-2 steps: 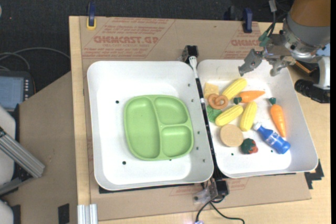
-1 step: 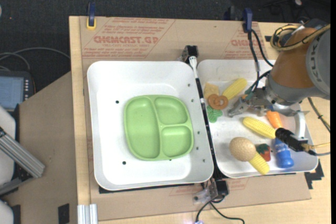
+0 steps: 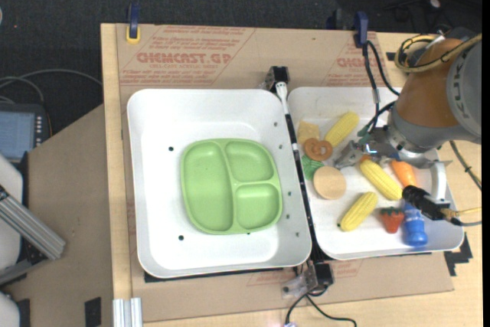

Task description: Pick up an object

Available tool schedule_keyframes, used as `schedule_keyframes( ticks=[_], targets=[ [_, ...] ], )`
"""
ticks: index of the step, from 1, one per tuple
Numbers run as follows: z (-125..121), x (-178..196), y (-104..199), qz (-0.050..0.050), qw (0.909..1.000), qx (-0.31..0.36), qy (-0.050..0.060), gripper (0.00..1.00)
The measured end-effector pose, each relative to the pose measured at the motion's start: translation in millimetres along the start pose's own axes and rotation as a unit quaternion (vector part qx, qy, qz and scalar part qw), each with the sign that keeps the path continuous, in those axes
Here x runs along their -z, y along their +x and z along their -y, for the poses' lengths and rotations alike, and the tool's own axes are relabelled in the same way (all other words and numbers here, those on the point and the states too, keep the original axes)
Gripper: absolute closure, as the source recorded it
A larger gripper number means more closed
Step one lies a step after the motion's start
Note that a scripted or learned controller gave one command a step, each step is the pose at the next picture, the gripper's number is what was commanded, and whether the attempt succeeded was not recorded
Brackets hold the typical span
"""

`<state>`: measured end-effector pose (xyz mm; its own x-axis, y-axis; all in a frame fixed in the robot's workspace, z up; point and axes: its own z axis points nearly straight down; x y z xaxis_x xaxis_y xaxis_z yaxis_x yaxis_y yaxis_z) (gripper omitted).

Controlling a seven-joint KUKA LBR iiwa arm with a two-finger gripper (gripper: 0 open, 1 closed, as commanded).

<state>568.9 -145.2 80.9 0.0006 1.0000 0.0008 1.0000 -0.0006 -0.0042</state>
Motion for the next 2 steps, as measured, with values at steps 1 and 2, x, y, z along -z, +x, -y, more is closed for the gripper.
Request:
schedule_keyframes(
  ticks=[1,2],
  targets=[
    [0,7,-1,0.001,1.0,-0.001,0.001,1.0],
    [42,129,7,0.001,1.0,0.0,-0.006,1.0]
  ],
)
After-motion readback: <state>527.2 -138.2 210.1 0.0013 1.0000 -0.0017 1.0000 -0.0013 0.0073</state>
